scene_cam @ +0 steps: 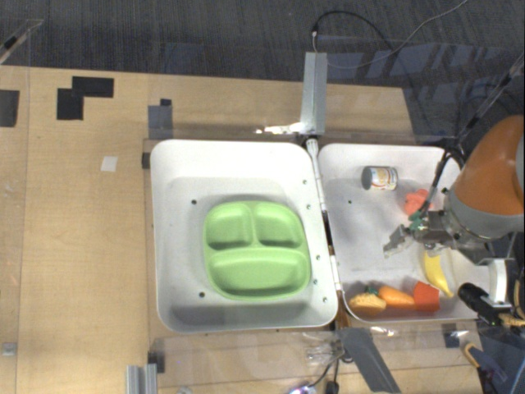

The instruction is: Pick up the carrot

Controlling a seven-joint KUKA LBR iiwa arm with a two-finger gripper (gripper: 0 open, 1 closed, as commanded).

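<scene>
The carrot [396,296] is an orange, tapered piece lying along the near wall of the right bin [353,220]. It sits between a yellow-orange bun-like item [367,303] and a red block [426,295]. My gripper [399,239] hangs over the middle of the right bin, above and slightly right of the carrot and apart from it. Its fingers look open with nothing between them. The arm's orange band [492,171] is at the right edge.
A banana [437,272] lies just right of the gripper, partly under the wrist. A red and green fruit piece [416,201] and a small tin can [380,177] lie further back. The left bin [176,220] holds a green divided plate [256,249].
</scene>
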